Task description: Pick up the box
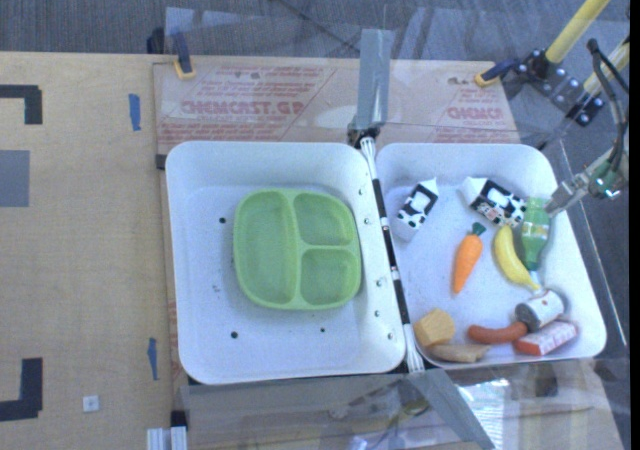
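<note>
Gripper point(568, 197) sits at the right rim of the right bin point(440, 156), low over its far right corner. Whether it is released or clenched cannot be told from this view, and nothing is visible in its grasp.

- Cow-print box point(499, 204): just left of the gripper, lying on the bin floor, apart from it.
- Second cow-print box point(417, 207): further left of the gripper, near the wall between the bins.
- Red-and-white box point(548, 338): well below the gripper in the view, in the bin's near right corner, beside a small can point(540, 310).
- Green packet point(533, 235): just below and left of the gripper tip, touching the banana point(512, 258).
- Carrot point(466, 260): down-left of the gripper, mid bin.
- Sausage point(496, 333) and bread pieces point(440, 334): along the near wall, well away from the gripper.
- Green divided plate point(297, 249): far left of the gripper, centred in the left bin point(190, 238).
</note>
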`<state>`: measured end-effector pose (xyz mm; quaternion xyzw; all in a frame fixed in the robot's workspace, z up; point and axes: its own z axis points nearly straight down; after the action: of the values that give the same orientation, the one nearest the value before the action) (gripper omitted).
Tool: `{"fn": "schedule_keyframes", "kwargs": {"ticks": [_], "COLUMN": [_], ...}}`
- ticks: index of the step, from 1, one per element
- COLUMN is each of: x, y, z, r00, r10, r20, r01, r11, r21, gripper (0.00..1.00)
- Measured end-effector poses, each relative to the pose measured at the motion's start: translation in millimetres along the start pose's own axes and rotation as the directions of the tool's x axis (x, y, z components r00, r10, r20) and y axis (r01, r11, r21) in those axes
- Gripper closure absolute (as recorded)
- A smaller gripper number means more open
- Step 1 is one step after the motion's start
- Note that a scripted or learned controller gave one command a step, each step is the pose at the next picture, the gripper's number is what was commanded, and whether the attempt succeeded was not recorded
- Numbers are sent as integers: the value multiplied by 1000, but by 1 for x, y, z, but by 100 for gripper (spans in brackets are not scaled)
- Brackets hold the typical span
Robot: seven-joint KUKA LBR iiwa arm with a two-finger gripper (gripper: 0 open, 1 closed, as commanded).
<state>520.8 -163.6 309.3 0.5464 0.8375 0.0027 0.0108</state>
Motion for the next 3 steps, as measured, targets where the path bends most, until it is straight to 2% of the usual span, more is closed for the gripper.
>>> {"fn": "schedule_keyframes", "kwargs": {"ticks": [3], "x": [-5], "y": [3], "z": [-33], "r00": [1000], "r10": [1], "r20": [13], "r01": [-1], "r11": [1000], "r21": [-14], "gripper": [100]}}
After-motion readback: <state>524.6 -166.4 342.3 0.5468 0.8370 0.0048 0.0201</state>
